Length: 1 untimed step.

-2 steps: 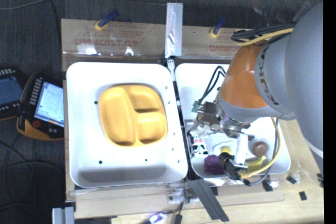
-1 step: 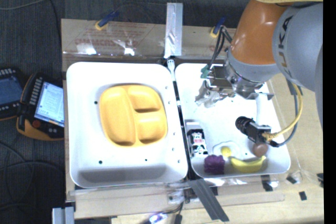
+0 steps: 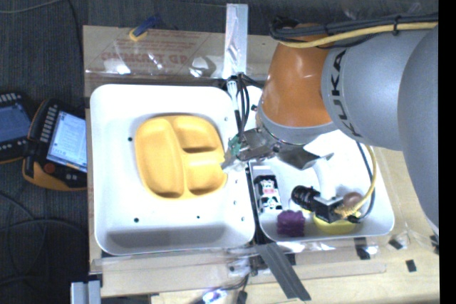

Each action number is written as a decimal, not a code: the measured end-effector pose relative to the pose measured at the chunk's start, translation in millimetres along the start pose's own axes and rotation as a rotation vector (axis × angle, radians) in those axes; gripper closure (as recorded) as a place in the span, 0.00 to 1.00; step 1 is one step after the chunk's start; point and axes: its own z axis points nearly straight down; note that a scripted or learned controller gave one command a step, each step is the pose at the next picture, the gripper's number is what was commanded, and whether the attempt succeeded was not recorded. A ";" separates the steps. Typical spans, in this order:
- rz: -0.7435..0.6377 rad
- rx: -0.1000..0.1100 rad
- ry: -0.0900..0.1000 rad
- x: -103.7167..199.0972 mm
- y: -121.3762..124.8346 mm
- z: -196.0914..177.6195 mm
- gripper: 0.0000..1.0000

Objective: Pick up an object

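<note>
Left bin (image 3: 107, 174): one yellow tray (image 3: 178, 156), flat, open side up, sitting about mid-bin and a little toward the far wall. It has three compartments. One long one is on the view's left and two shorter ones are stacked on the right. The tray is only slightly oblong, and I read the long axis as running far-to-near in the view, leaning a bit toward the near right. Its near-right corner points at the wall between the bins.

Right bin (image 3: 379, 204): small white-and-black box (image 3: 267, 194) close to the dividing wall. A purple lump (image 3: 290, 222) is just beside the box on its near side, and a yellow item (image 3: 340, 227) lies further right along the near wall. The far half of this bin is covered by the arm (image 3: 377, 96) and its orange band (image 3: 299, 78), so I can't say what's under there.

Gripper (image 3: 241, 149) sits over the dividing wall, right at the tray's right edge. It's small and cluttered in my feed. I can't tell how far it is open or whether it has hold of anything.

Around: a clear plastic sheet (image 3: 153, 57) lies on the bench behind the left bin, with a blue bit (image 3: 144, 26) at the bench's far edge. A handheld pendant (image 3: 57, 146) with a lit screen is on the floor to the left, well apart from the bins. The dividing wall and the box are the things closest to the gripper.
</note>
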 end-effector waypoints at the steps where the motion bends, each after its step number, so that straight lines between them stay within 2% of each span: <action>1: -0.070 -0.002 -0.004 -68.6 24.4 -79.6 1.00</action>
